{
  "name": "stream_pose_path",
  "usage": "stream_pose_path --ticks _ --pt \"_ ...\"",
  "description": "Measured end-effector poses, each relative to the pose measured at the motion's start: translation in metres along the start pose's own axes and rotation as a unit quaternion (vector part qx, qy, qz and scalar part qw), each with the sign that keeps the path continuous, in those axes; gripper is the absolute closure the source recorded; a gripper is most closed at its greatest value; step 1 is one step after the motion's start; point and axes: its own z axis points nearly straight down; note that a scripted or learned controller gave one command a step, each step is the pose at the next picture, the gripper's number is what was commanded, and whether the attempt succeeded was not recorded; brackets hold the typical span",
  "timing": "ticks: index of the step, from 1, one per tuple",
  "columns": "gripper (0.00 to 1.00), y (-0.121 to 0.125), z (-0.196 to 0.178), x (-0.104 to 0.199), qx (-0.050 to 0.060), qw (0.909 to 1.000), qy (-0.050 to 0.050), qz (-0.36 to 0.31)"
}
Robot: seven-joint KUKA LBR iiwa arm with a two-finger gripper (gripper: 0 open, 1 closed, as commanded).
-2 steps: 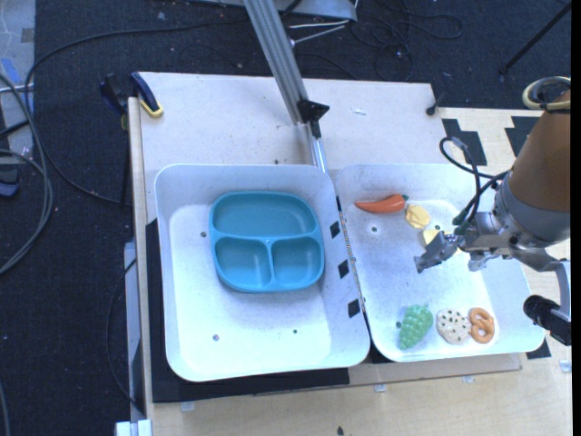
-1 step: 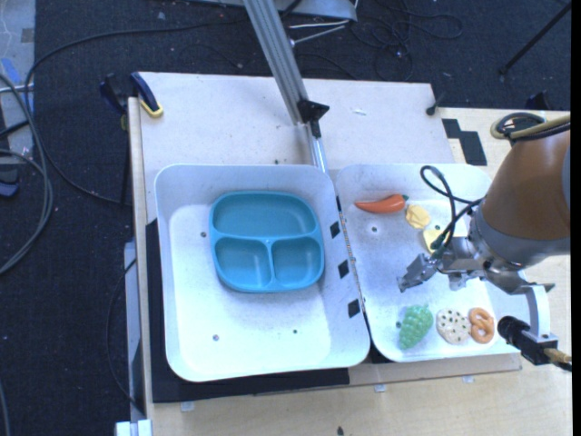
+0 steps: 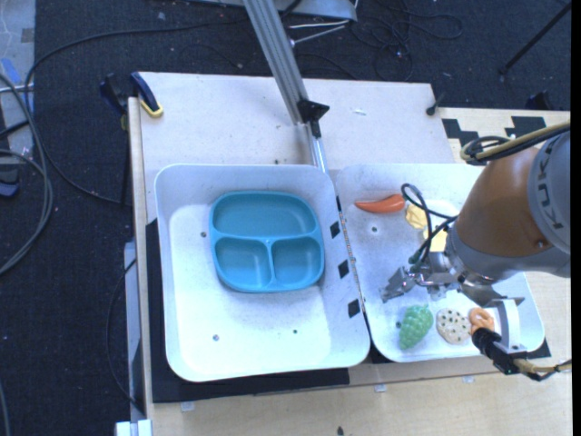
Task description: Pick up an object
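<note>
Camera view: you see the hand (image 3: 402, 283) low over the right bin (image 3: 372, 234), its fingers spread and pinching nothing. Just below it lies a green grape bunch (image 3: 415, 325), beside a spotted cookie (image 3: 451, 326). An orange carrot (image 3: 380, 204) lies near the bin's far edge. The left bin (image 3: 182, 334) holds a blue divided plate (image 3: 267, 241).

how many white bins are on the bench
2. The left bin holds a blue divided tray. The right bin, beside it, holds small items such as the green grape bunch, with the arm reaching over it.
</note>
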Motion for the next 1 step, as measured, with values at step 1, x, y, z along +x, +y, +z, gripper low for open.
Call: stream_pose_path --ticks 1 --pt "0.0 0.0012 0.0356 -0.0002 -0.004 1.0 -0.001 0.001"
